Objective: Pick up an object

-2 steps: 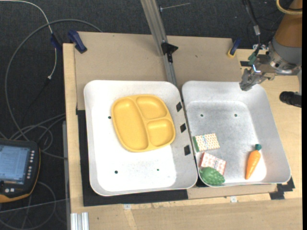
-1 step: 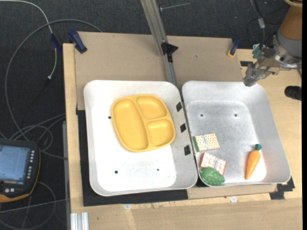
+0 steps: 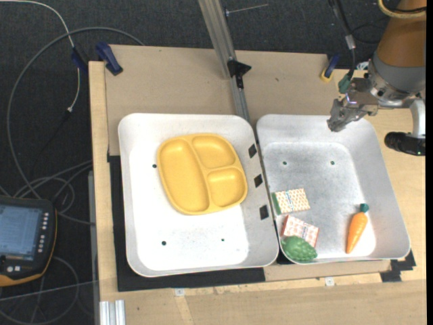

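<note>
I find the gripper [image 3: 340,119] hanging over the far rim of the right bin [image 3: 318,164], nothing between its fingertips, so I judge the pick has not begun and this is the approach stage. I cannot tell how the jaws stand — from this slant they read as one dark lump. The candidates all lie along the near side of that bin, well apart from the gripper: a carrot [image 3: 356,228] toward the near right corner, lying roughly lengthwise with its green top pointing away from me; a green lump [image 3: 299,249] against the near rim; a red-and-white packet [image 3: 300,230] touching that lump; and a paler card [image 3: 291,200] just beyond the packet. The left bin [image 3: 139,181] carries a yellow tray [image 3: 201,173] with three compartments. My judgement is that the carrot is the cleanest target — it sits alone with bare floor around it, whereas the packet and lump crowd each other at the rim. The next move calls for travel across the bin toward me, then a descent with the jaws set across the carrot's narrow width.
</note>
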